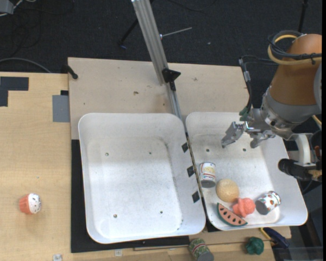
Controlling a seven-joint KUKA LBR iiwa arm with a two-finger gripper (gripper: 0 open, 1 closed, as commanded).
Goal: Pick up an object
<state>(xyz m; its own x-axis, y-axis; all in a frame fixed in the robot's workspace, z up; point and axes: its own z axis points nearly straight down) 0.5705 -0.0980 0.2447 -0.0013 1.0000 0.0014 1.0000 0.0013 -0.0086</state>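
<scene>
My gripper (243, 138) hangs over the upper part of the right bin (293, 213), open, with nothing between its fingers. The objects lie below it toward the bin's front. A small white can (208, 174) stands by the bin's left wall. A tan round bun (227, 190) sits just right of it. At the front lie a watermelon slice (231, 215), a pink-red toy (243, 206) and a red, white and silver object (269, 201). All of them are clear of the gripper.
The left bin (92, 140) sits beside the right one, with black clips along the shared wall. A slanted aluminium rail (155, 42) rises behind the bins. A red cupcake toy (30, 204) lies on the bench far left. A green object (254, 246) and a small can (198, 249) lie in front.
</scene>
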